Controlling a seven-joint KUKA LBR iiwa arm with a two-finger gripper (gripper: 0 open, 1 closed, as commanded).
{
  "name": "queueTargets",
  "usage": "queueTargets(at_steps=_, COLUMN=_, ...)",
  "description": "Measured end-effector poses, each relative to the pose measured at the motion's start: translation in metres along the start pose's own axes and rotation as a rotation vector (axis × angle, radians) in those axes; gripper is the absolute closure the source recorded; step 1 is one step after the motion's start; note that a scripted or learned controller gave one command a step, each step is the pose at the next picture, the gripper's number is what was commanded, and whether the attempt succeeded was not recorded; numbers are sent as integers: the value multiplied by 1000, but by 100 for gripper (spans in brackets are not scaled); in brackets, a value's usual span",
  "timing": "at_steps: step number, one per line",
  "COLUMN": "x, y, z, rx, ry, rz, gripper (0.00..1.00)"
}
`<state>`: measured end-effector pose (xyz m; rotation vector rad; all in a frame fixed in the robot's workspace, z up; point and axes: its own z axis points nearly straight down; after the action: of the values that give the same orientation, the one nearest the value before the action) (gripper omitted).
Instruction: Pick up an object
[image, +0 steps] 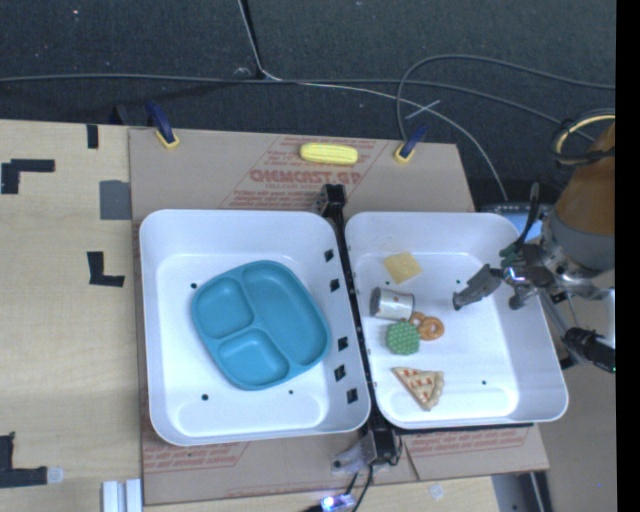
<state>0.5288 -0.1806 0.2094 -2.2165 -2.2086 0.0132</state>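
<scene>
Now, hand (478, 290): we see it over the right part of the right bin, reaching in from the right; one dark finger points left and down toward the bin floor, but we cannot tell how far the hand is spread, and we see nothing caught in it.
Arm (585, 215): we see its grey body with the orange band at the right edge, above the bin's right rim.
Right bin (520, 395): we count five small things lying in its left half, all apart from the hand.
Yellow piece (403, 266): we find it nearest the top of the group, flat on the bin floor.
Metal cup (392, 302): we see it on its side just below the yellow piece.
Pretzel (428, 327): we place it to the right of the green ball, touching or nearly so.
Green ball (403, 339): we see it just below the cup.
Pizza slice (419, 385): we find it lowest, near the bin's front wall.
Left bin (165, 240): we see it holding a blue divided plate (260, 323) with three compartments.
Corn cob (328, 154): we see it on the cardboard sheet (220, 165) behind the bins.
Table (55, 330): we see pale wood with black marks left of the bins.
</scene>
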Motion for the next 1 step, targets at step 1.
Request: queueTargets(at_steps=1, x=1, y=3, z=-8, rx=-13, ry=-3, rz=-5, gripper=0)
